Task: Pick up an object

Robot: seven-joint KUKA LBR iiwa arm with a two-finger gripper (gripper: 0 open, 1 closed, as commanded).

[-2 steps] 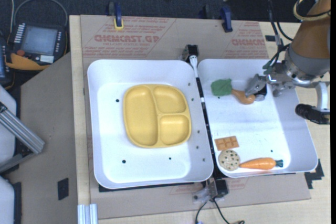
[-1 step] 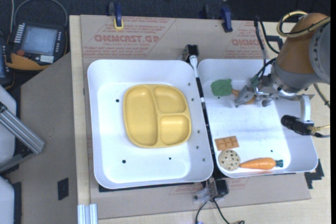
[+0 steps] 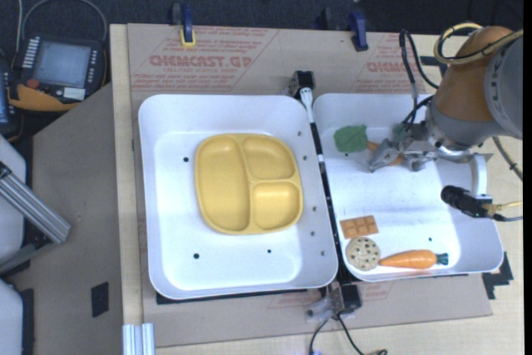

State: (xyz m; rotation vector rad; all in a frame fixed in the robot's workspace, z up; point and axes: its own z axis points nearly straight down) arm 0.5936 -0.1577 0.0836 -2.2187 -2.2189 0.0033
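My gripper (image 3: 384,157) hangs low in the right bin (image 3: 416,204), near its back, just right of a green leafy piece (image 3: 351,137). Something small and orange-brown (image 3: 387,149) shows at the fingertips, too small to tell what it is or whether it is held. Toward the front of the right bin lie an orange cracker (image 3: 359,225), a round speckled cookie (image 3: 362,252) and a carrot (image 3: 409,259).
The left bin (image 3: 166,204) holds a yellow divided plate (image 3: 248,182) in its middle. A black divider with clamps runs between the bins. The arm's grey and orange wrist (image 3: 465,91) looms over the right bin's back right corner.
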